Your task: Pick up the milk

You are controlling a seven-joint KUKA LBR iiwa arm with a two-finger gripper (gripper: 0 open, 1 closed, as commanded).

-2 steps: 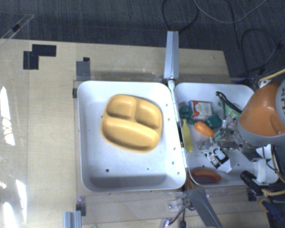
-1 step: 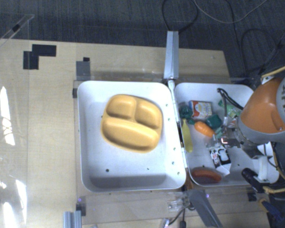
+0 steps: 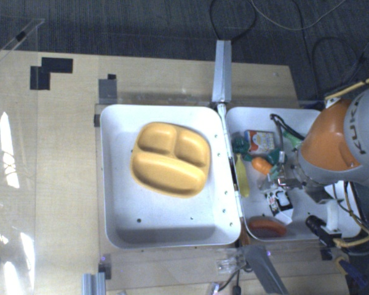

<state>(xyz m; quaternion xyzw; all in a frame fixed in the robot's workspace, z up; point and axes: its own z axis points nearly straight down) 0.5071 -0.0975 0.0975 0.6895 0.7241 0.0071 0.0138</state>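
The milk [image 3: 261,141] looks to be the small carton with a red and white face, lying flat near the far edge of the right bin [image 3: 307,113], just beside the divider between the 2 bins. The gripper [image 3: 281,178] hangs low over the middle of that bin, a little nearer the camera than the carton, and whether it is parted or closed I cannot tell (the wrist body covers that part). Nothing can be seen held. To do this step well, I think the arm should first go toward the far edge until it is centred over the carton, then come down straight, because things crowd it: an orange piece [image 3: 261,164] just beside the carton, a green object [image 3: 241,145] at its left, and a yellow strip [image 3: 242,180] along the wall. A grasp across the narrow side of the carton seems safest. A reddish oval thing [image 3: 268,227] lies at the near edge, well apart. The left bin [image 3: 117,183] carries a yellow divided tray [image 3: 171,158]. The bins sit on a pale wooden bench [image 3: 49,183], with dark floor and loose black cables [image 3: 283,11] behind it.
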